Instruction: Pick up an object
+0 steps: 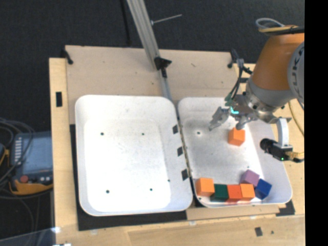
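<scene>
In the right bin [202,152], an orange cube [236,136] rests apart from the other blocks in the upper middle. My gripper [228,122] hangs just above and slightly left of it, open, with its fingers spread wide. One finger [217,118] points left; the other is over the cube's top edge. Nothing sits between the fingers. Along the bin's front wall lie an orange block [205,185], a green block [221,191], two more orange blocks [241,191], a purple block [250,177] and a blue block [263,187].
The left bin [128,100] stands beside the right one, with a dark divider edge between them. A slanted metal pole [146,32] rises from the back of the bench. A cable and connector [277,148] hang at the arm's right.
</scene>
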